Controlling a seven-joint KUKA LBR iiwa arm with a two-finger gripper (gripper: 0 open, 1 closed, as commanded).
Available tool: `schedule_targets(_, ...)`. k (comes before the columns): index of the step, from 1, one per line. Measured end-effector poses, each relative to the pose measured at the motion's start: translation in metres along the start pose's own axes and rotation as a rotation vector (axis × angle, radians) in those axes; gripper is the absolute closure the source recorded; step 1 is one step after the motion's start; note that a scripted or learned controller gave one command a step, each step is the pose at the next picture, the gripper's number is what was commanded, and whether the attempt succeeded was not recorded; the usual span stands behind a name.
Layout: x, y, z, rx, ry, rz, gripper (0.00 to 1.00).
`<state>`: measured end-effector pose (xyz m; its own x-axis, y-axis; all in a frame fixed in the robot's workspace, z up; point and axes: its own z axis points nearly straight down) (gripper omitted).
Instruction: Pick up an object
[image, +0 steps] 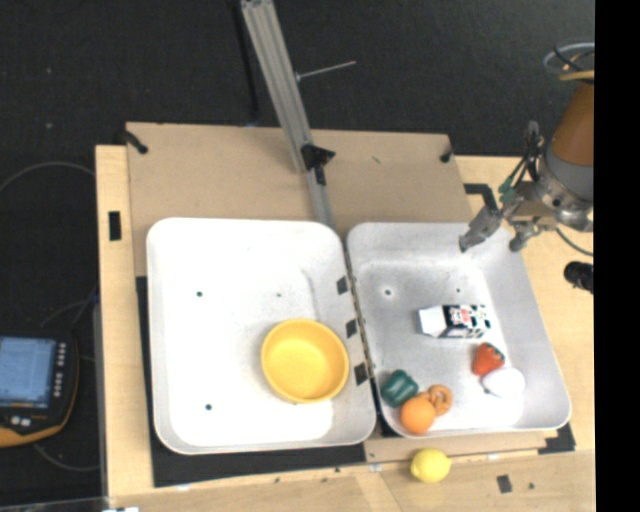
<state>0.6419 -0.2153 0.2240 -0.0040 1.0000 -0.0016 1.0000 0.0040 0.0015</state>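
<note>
arm hanging over the far edge of the right bin, nothing in its grip

the grey arm is reaching in from the right, its orange band showing above the wrist, and the gripper (496, 232) is hanging over the far right corner of the right bin (400, 262). its two fingers are standing spread apart, one pointing down-left toward the bin's back wall and the other just beside it to the right, and nothing is sitting between them.

down in the right bin the objects are lying well apart from the gripper, all in the near half. a small milk carton (455, 321) is lying on its side near the middle. nearer to me on the right a red piece, maybe a strawberry (487, 358), is sitting touching a white rounded thing (505, 383); that one is too washed out for me to name. along the near wall a dark green piece (399, 385) is lying beside an orange (417, 414), and a smaller orange-brown thing (439, 398) is pressing against the orange's far right side.

in the left bin (215, 270) a yellow bowl (304, 360) is sitting upright, close to the divide between the two bins.

a lemon (430, 465) is resting outside the bins on the bench (250, 490), just off the near edge of the right bin.
</note>
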Motion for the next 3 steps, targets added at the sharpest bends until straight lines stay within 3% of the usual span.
schedule_targets(1,-0.001,0.0,0.0,0.001,-0.002,0.0,0.0)
schedule_targets(3,-0.009,-0.017,0.106,0.006,-0.001,0.005,0.0)
